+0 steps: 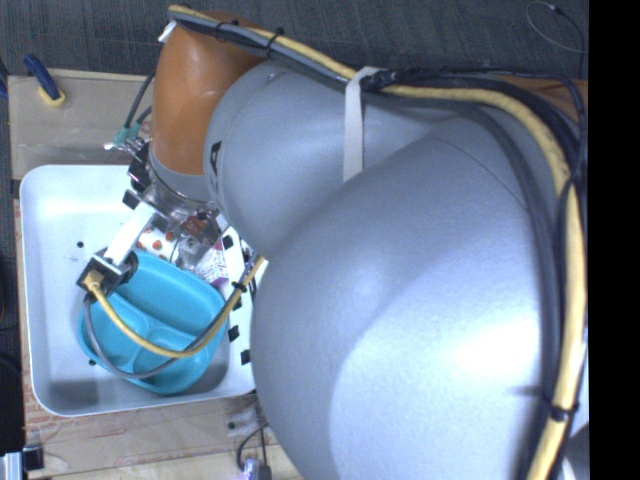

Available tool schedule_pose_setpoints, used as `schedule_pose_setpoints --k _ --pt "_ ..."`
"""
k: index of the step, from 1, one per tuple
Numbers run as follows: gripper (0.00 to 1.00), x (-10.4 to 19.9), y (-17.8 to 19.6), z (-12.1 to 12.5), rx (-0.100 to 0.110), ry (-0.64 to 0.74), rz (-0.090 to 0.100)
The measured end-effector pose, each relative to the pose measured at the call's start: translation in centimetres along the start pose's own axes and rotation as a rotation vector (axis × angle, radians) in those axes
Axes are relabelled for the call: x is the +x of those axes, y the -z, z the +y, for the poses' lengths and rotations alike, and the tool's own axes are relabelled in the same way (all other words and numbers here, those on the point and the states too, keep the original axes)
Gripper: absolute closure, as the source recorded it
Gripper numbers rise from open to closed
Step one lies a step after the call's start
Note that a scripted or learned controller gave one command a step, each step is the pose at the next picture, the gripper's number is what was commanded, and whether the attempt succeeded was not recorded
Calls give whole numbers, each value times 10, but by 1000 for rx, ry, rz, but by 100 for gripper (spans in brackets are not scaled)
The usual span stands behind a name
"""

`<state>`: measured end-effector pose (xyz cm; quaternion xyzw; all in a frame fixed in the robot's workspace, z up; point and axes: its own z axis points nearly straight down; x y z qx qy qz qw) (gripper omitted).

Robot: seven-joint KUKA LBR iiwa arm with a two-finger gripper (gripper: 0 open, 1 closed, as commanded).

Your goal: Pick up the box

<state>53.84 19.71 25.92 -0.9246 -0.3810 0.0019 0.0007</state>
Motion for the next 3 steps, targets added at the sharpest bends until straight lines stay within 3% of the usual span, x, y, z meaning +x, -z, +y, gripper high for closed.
schedule_pose_setpoints --k 1,2,3 --pt "100 -81 -1 67 2 -38 -2" --pt "100 -145 -23 58 3 -444 -3" --pt "100 -116 92 174 2 -350 1"
